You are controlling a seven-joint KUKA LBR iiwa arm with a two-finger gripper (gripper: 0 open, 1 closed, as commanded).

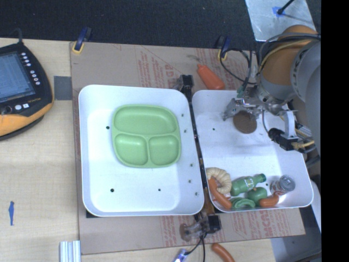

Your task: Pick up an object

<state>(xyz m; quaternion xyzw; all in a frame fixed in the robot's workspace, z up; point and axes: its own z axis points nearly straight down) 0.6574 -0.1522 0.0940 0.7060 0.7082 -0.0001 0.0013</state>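
Two metal fingers of the gripper (244, 109) sit over a round brown disc (245, 123) in the right white bin (218, 146) (grip impossible to judge); toys cluster near its front edge.

Even, bright overhead lighting; moderately soft image with no strong glare.

The counter (38, 162) and both white bins are lit evenly from above, and the left bin (95, 146) is rendered almost without tonal detail, close to overexposed. Soft, faint shadows are cast along the inner walls of the right bin (218, 146), and a pale shadow is seen under the green divided plate (146, 135). The dark floor at the top is left nearly black. A dull sheen is shown on the orange band of the arm (283, 53). Fine detail is smeared throughout; the small objects heaped in the right bin's near corner are not sharply resolved. Straight edges are kept nearly straight towards the borders.
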